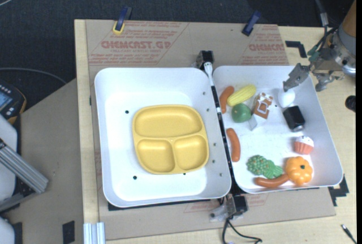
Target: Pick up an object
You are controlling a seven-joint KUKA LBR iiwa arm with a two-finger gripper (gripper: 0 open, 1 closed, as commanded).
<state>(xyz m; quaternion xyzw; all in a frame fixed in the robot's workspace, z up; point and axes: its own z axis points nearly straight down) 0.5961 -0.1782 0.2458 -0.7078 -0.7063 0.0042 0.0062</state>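
At the near edge of the right-hand shallow white bin (331,141) a long reddish-brown toy sausage (270,182) lies curved along the front wall, touching a knobbly green toy broccoli (262,166) on its left and a round orange toy pumpkin (299,171) on its right. Just behind the pumpkin sits a small pink-and-white toy cupcake (304,145). Further back a black rectangular block (293,117) lies beside a small white rounded piece (287,98). Toward the middle of this bin a brown-and-white toy gingerbread house (263,106) rests next to a green toy pepper (241,112), with a yellow toy corn cob (241,94) behind the pepper and an orange toy hot dog (225,99) at its left. Another orange sausage (233,144) lies lengthwise near the divider between the bins.

The left-hand shallow white bin (113,124) holds a yellow plastic three-compartment plate (169,138) lying flat in its centre.

The two-finger gripper (306,74) hangs over the far right corner of the right bin, its grey fingers spread apart with nothing between them. The nearest object is the white rounded piece, which lies just below and to the left of one fingertip; the black block is a little nearer the camera. All the toys rest on the bin floor, apart from the jaws.

Both bins stand on a tan cardboard sheet (169,42) printed with red lettering.
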